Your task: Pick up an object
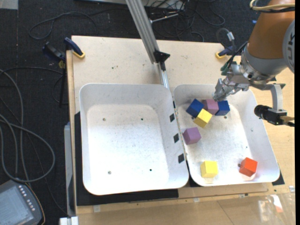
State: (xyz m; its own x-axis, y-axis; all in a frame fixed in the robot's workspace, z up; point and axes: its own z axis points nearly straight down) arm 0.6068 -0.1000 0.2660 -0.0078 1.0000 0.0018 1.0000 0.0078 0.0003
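Observation:
The right bin [262, 139] holds several small cubes. At its far end a blue cube [194, 108], a pink-purple cube [212, 106], a second blue cube [223, 108] and a yellow cube [203, 118] huddle together. A purple cube [191, 135] lies alone nearer the middle. Close to the front rim sit another yellow cube [209, 168] and an orange cube [248, 167]. My gripper [220, 95] hangs just above the pink-purple cube and the second blue cube, reaching in from the right. Nothing is seen between its fingers.
The left bin [93, 97] sits beside the right one, a divider with black tabs [177, 137] between them. A slanted metal pole [143, 22] rises behind the bins. Clamps [73, 48] mark the bench's back corners.

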